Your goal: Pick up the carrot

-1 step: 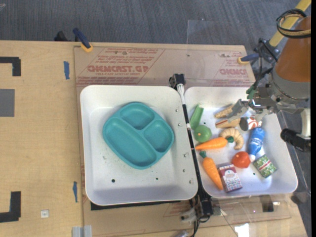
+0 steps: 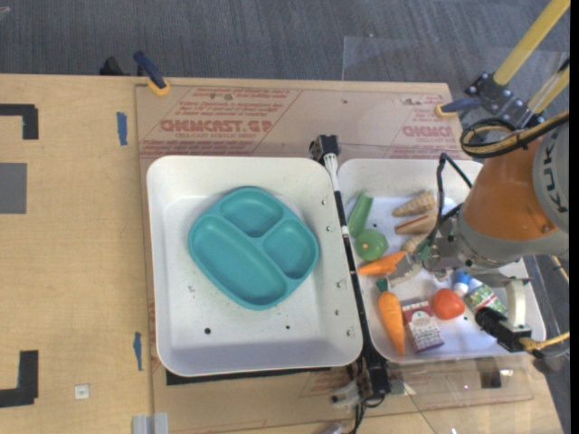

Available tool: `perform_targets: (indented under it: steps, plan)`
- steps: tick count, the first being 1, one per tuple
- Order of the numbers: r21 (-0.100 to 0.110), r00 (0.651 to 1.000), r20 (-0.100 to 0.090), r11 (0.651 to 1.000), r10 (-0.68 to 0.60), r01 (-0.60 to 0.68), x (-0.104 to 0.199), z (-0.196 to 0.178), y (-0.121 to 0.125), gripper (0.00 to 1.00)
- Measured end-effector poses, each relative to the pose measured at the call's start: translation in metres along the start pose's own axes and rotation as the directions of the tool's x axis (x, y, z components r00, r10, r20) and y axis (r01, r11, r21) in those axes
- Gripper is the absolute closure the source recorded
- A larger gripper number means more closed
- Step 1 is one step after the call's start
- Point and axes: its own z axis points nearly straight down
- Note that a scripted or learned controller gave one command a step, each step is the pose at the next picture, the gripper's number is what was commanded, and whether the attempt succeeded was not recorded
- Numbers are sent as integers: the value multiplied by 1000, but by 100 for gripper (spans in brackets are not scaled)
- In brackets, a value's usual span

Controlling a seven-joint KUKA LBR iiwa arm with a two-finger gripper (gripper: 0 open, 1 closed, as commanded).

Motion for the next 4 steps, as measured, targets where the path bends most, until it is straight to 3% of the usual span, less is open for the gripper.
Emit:
perform_targets:
  steps: [1,2,3,4]
  plan:
    - [-3,995,1,995,100,-100,5,15,84,0]
    - [52,874,10,872,487,-486,-3,16,129,0]
    - [40,808,20,807,588,-589,7,16,125,0]
    - [6,749,3,749,663,-663,11,16,111,0]
